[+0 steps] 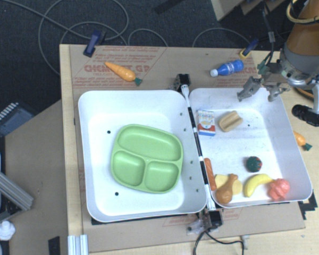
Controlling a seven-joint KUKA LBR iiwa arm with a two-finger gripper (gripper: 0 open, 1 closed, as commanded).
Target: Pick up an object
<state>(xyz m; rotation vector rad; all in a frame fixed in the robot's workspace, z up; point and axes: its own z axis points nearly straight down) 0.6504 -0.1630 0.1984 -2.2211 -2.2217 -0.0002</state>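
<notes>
My gripper (261,90) hangs open over the far edge of the right bin (287,137), with nothing between its fingers. Below it in that bin lie a tan bread roll (229,121) and a small milk carton (206,122). Toward the near side lie a dark green ball (253,163), a yellow banana (256,183), a pink strawberry-like toy (278,189), a chicken drumstick (227,187) and an orange sausage (209,172) by the left wall.
The left bin (95,142) holds a green divided plate (147,158). On the bench behind the bins lie a toy carrot (123,71) and a blue bottle (228,68). Another small carrot (300,140) lies right of the right bin.
</notes>
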